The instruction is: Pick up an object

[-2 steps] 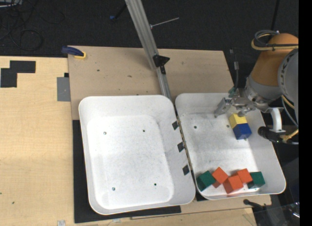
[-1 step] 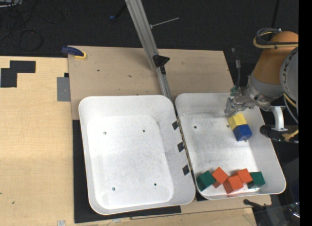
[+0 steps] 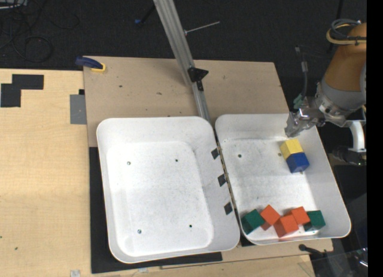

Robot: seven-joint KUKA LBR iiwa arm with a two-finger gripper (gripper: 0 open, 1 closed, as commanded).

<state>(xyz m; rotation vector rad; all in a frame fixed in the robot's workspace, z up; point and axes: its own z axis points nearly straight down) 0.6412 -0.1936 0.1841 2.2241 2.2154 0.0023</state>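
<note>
Right bin (image 3: 335,186), gripper (image 3: 293,127) at far rim, grip unclear, yellow block (image 3: 291,147) just beside

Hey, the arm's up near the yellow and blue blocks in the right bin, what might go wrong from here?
1. The yellow block and blue block touch, so a grasp on one may drag or jam against the other.
2. The gripper sits close to the right bin's far rim and might clip it while descending.
3. The orange and green blocks are packed into the near corner, leaving little room for a later pick.
</note>
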